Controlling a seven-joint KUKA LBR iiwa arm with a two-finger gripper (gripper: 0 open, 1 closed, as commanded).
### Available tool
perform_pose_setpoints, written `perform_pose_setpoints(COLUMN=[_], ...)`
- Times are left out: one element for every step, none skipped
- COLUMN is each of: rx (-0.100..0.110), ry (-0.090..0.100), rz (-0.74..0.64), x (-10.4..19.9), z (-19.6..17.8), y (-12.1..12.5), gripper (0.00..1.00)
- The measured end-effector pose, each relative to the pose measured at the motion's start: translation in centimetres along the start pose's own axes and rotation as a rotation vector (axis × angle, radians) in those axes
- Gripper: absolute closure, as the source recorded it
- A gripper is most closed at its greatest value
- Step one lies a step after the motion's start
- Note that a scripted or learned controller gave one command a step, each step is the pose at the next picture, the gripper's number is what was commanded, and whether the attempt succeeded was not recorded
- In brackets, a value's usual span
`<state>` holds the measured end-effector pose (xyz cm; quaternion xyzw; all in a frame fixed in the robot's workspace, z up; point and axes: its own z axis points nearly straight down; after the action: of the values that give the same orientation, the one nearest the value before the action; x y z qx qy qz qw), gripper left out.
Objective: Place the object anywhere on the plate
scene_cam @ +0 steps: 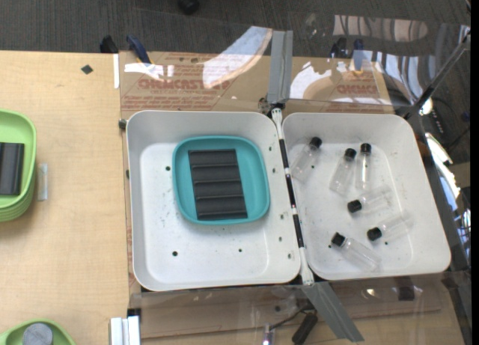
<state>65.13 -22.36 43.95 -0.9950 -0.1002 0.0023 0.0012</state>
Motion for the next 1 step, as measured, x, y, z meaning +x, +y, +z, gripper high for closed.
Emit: perform_pose_setpoints(rx=[-0.001], ry=[0.001], rz=[-0.001], x=[0.23], z=[0.00], y=[0.02], gripper=[0.00])
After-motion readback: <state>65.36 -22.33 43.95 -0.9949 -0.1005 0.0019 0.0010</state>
